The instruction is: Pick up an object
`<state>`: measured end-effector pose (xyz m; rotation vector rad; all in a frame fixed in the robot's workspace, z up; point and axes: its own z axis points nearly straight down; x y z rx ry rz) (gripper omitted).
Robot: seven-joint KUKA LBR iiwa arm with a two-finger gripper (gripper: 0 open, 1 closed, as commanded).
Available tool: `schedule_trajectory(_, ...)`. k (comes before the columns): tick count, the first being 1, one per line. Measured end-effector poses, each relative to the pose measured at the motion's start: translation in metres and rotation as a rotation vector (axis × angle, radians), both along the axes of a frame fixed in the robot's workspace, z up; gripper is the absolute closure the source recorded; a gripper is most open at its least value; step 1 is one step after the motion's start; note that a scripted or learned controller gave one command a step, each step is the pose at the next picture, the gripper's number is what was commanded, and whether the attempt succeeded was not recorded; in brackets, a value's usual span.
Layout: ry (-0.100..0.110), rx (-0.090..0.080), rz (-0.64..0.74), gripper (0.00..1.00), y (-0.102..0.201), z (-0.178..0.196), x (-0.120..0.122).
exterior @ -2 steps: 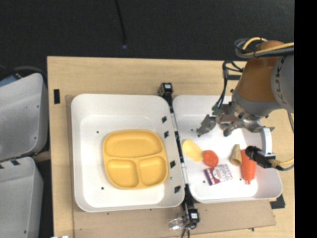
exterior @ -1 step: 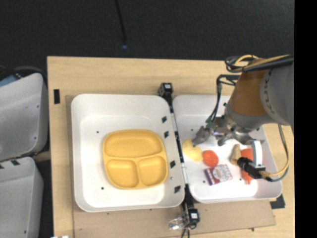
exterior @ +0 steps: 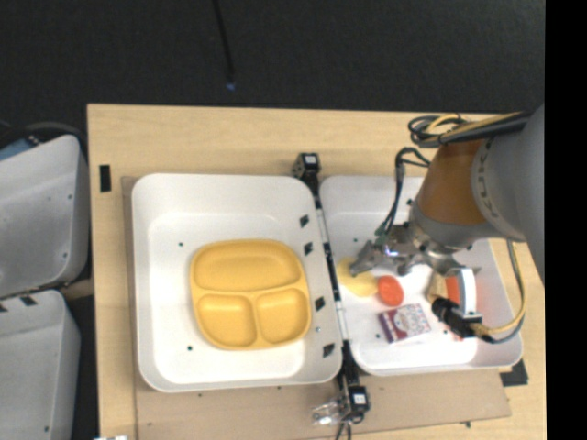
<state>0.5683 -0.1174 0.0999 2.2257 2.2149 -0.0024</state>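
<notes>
Yellow fruit (exterior: 358, 285) and an orange ball (exterior: 392, 291) are hovered over by the gripper (exterior: 393, 253); one should be centred before closing, though the grip state cannot be told.

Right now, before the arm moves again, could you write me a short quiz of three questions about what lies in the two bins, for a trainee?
1. True or false: the yellow three-compartment plastic tray lies in the left white bin.
2. Which thing lies nearest the gripper? A. small orange-red round object B. small dark purple printed packet
3. Fill in: the pale yellow object lies against the right white bin's ____ wall.

Key: 1 true; 2 A; 3 left.
</notes>
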Motion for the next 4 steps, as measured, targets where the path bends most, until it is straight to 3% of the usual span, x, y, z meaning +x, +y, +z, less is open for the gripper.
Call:
schedule_trajectory(1,-0.005,0.002,-0.006,1.00,0.000,0.012,0.001)
schedule_trajectory(4,-0.008,0.000,0.008,1.00,-0.001,0.172,0.016)
